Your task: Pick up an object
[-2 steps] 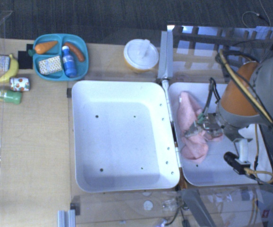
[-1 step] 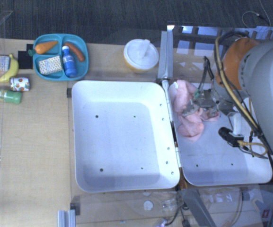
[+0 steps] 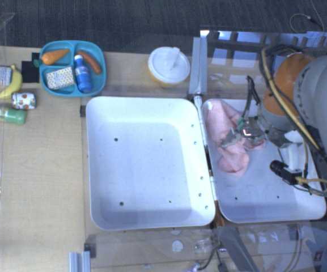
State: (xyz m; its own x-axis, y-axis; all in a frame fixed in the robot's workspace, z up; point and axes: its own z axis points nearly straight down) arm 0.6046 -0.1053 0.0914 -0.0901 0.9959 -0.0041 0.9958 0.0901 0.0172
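A soft pink object (image 3: pixel 223 130), like a crumpled cloth or plush, lies in the right bin (image 3: pixel 271 205) along its left side. My gripper (image 3: pixel 238 139) reaches in from the right and sits low over the pink object's right part, fingers pointing left into it. The grey arm with its orange band (image 3: pixel 288 75) fills the bin's upper right. I cannot make out whether the pink object is between the fingers.
The left bin (image 3: pixel 146 163) lies beside the right one. On the bench behind are a blue divided plate (image 3: pixel 72 68) with toy food, a white lidded cup (image 3: pixel 169 65), and a toy banana, can and bottle (image 3: pixel 7 92) at far left. Cables hang off the arm (image 3: pixel 291 174).
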